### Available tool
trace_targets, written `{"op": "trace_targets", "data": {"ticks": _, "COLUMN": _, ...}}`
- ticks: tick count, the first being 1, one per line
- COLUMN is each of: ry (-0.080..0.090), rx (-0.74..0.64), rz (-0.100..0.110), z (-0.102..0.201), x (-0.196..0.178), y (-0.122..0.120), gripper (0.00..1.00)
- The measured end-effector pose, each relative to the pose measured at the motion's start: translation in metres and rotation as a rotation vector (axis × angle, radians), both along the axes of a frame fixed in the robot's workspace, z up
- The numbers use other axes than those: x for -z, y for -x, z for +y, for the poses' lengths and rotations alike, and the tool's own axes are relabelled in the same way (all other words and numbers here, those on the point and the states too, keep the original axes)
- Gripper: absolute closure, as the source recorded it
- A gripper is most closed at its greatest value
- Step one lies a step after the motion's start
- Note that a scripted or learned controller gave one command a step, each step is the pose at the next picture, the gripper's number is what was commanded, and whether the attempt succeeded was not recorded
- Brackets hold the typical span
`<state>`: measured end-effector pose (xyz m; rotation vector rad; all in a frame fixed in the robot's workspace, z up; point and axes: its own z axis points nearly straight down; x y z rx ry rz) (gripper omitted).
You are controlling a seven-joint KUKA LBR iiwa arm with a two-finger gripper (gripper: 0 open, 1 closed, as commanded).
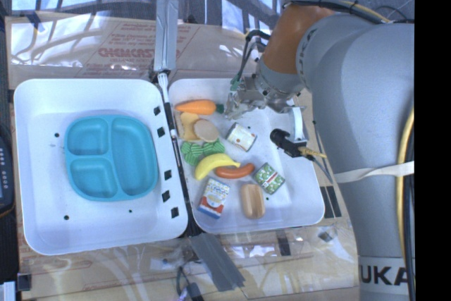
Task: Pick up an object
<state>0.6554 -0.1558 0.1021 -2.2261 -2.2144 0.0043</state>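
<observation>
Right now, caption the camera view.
Two-finger gripper over toy foods in the right white bin; blue divided tray in the left white bin.

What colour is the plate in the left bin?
The plate is light blue, seen in the camera view.

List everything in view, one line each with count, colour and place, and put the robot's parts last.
left bin: 1, white, view's left
right bin: 1, white, beside it
divided tray: 1, light blue, middle of the left bin
carrot: 1, orange, right bin, far left corner
yellow wedge: 1, yellow, below the carrot
round slice: 1, tan, beside the wedge
leafy piece: 1, green, by the left wall
banana: 1, yellow, under the leafy piece
sausage: 1, red-orange, beside the banana
small box: 1, white, bin's middle
green box: 1, green, right of the sausage
carton: 1, white and blue, near edge
bun: 1, tan, beside the carton
arm: 1, grey with orange band, from the right
gripper: 1, grey, over the right bin's far side
</observation>
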Motion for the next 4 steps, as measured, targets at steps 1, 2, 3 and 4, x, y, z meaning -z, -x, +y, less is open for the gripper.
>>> {"op": "trace_targets", "data": {"ticks": 1, "ry": 0.0, "rx": 0.0, "rz": 0.001, "z": 0.0, "x": 0.0, "y": 0.0, "gripper": 0.0}}
{"op": "trace_targets", "data": {"ticks": 2, "ry": -0.002, "rx": -0.207, "rz": 0.0, "z": -0.042, "x": 0.011, "y": 0.065, "gripper": 0.0}}
{"op": "trace_targets", "data": {"ticks": 3, "ry": -0.001, "rx": -0.21, "rz": -0.004, "z": -0.042, "x": -0.002, "y": 0.063, "gripper": 1.0}}
{"op": "trace_targets", "data": {"ticks": 4, "ry": 0.002, "rx": -0.225, "rz": -0.01, "z": -0.025, "x": -0.159, "y": 0.064, "gripper": 1.0}}
